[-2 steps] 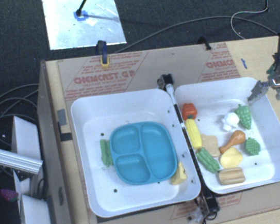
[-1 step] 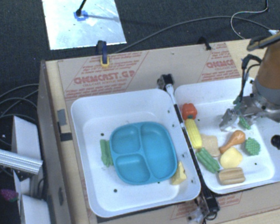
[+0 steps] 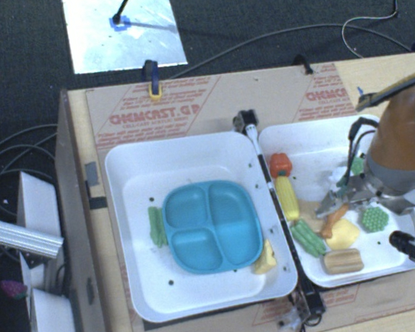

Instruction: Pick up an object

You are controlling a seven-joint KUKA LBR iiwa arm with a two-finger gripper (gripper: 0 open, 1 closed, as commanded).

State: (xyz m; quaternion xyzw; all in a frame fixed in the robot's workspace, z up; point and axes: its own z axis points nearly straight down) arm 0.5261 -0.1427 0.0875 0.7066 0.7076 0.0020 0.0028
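Observation:
My gripper (image 3: 335, 201) hangs low in the middle of the right bin (image 3: 304, 143), reaching in from the right below the orange-banded wrist. Its tip sits just above an orange carrot (image 3: 333, 222) that lies on a pale yellow piece (image 3: 347, 235). Close around it are a green knobbly ball (image 3: 373, 218), a brown bread roll (image 3: 341, 261), a green pickle (image 3: 308, 237), a yellow corn cob (image 3: 287, 197) and a red-orange pepper (image 3: 280, 164). Nothing is visibly held.
The left bin (image 3: 133, 211) holds a blue divided plate (image 3: 213, 225), a green bean (image 3: 156, 226) at the plate's left and a yellow piece (image 3: 264, 258) at its lower right. A black clamp (image 3: 247, 122) sits where the bins meet. Cables run behind the bench.

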